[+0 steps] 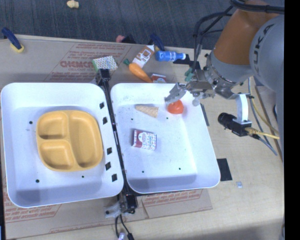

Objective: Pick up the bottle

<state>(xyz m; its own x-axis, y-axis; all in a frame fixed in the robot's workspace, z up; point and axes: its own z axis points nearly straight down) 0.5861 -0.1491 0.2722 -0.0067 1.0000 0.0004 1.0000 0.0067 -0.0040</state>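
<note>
The bottle [169, 56] is small and blue with a lighter cap, and it lies on its side on the cardboard behind the right bin [200, 149]. My gripper [184, 97] hangs over that bin's back right corner, in front of the bottle and apart from it. Its fingers [173, 94] are spread open, and nothing is held between them. A small red round item [175, 108] sits on the bin floor just below the left fingertip.
The right bin also holds a tan wedge [147, 110] and a red carton [144, 139]. A yellow divided plate [69, 139] lies in the left bin [15, 109]. An orange carrot [139, 72], a white carton [143, 55] and a green packet [105, 63] lie near the bottle.
</note>
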